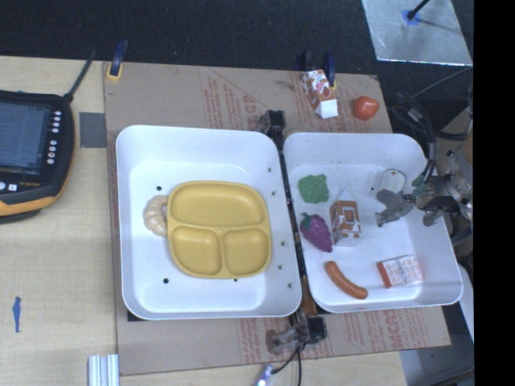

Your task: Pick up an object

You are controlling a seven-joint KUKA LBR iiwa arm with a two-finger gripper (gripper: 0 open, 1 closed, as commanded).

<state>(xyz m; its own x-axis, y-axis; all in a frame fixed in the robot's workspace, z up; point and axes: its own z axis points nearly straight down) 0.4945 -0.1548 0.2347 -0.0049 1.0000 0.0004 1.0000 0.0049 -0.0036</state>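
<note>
My gripper reaches in from the right, low over the right bin, near its right side. It is open, with one finger farther back and the other nearer the front, and bare bin floor between them. To its left lie a small brown and white carton, a green leafy toy and purple grapes. A sausage and a red and white packet lie toward the bin's front.
The left bin holds a yellow divided plate with a beige pastry against its left side. Behind the right bin, on the cardboard, stand a small carton and a red tomato. A teach pendant lies far left.
</note>
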